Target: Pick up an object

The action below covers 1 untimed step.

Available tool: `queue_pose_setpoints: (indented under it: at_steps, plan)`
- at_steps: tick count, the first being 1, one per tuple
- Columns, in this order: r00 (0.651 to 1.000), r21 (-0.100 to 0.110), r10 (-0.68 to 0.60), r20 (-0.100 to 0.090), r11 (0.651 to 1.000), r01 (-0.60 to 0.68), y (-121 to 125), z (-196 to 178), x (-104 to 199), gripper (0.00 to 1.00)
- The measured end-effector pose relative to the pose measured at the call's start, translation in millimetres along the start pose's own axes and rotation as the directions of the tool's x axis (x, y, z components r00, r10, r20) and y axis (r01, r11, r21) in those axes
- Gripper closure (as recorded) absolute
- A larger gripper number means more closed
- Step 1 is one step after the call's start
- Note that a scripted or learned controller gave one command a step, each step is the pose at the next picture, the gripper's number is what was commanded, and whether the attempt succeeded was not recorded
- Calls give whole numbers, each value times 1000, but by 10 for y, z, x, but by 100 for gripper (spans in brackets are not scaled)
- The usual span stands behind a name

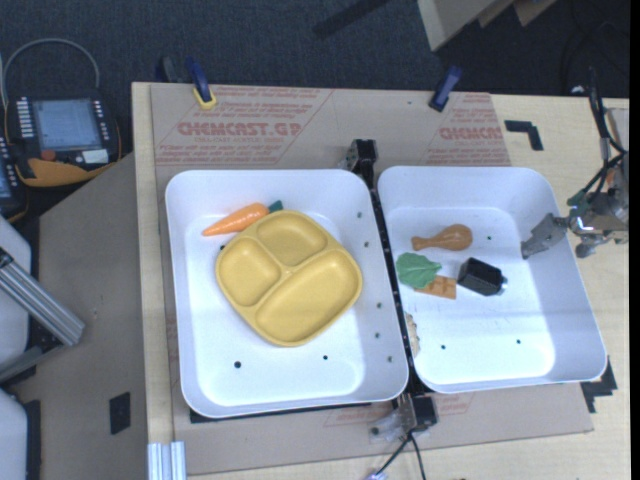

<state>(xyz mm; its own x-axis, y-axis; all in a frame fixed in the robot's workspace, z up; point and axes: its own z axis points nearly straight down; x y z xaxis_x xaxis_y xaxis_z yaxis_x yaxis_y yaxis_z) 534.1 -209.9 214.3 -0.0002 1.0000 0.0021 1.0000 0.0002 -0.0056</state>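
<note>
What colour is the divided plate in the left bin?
The divided plate is yellow, seen clearly in the camera view, lying in the left bin beside an orange carrot.

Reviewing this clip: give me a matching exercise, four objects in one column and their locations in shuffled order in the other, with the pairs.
Things:
1. carrot
2. yellow divided plate
3. chicken drumstick
4. black block

Places:
A. right bin, just right of the green leaf
B. left bin, middle
C. left bin, by the plate's upper left rim
D. right bin, above the green leaf

Pairs: 1-C, 2-B, 3-D, 4-A
</note>
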Motion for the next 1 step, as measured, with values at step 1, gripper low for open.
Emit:
queue_pose_setpoints:
  at_steps: [1]
  plan:
    - [1000, 1, 0, 0, 1000, 0, 62, 614, -9, 0]
